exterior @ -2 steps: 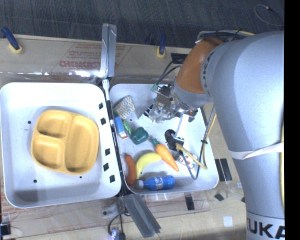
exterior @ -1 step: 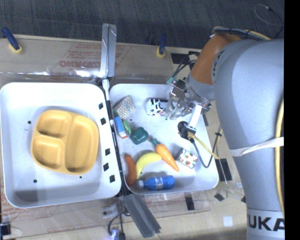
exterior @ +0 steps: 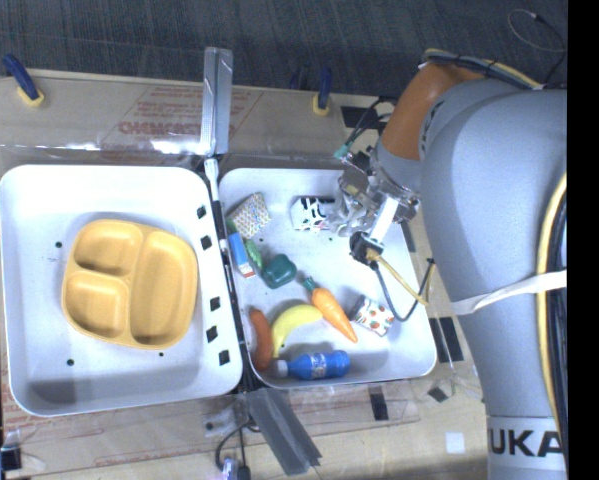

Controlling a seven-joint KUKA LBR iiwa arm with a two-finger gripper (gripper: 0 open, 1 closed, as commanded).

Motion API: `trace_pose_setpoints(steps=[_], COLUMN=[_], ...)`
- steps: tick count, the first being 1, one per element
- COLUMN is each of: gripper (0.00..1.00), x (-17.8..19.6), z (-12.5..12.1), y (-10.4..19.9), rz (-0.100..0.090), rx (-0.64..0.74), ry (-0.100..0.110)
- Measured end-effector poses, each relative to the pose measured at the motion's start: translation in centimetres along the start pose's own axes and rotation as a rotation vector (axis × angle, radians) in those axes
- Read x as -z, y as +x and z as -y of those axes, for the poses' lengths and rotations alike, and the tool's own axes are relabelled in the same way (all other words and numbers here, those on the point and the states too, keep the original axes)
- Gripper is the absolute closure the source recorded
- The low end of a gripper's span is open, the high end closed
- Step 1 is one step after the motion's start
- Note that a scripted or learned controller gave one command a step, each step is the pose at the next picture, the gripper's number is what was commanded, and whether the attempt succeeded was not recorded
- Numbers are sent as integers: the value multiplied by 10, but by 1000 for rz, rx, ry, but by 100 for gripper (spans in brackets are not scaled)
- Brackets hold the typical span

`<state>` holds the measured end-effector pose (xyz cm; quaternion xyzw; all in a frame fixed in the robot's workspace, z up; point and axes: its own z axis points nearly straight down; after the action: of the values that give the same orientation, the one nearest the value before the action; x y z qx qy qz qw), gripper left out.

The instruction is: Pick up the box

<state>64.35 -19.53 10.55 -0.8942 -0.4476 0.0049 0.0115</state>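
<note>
Looking like the approach step: gripper (exterior: 351, 211) sits low in the right bin (exterior: 411, 353), right beside the black-and-white box (exterior: 312, 212) near the back wall. Can't tell how wide the jaws are. Next it needs to straddle the box.

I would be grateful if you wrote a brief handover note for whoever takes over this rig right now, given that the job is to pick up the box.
Gripper: low in the right bin, at its far right side; whether it grips anything is unclear.
Box: two candidates. A black-and-white box lies just left of the gripper; a small spotted box lies near the carrot.
Left bin: yellow divided tray.
Done: the approach, apparently.
Left: grasp and lift the box.
</note>
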Motion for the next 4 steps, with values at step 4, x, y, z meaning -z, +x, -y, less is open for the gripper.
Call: trace_pose_setpoints(steps=[4], gripper=[100], x=[-16], z=[52], y=[1], rz=[2], rx=[-188], ry=[-17])
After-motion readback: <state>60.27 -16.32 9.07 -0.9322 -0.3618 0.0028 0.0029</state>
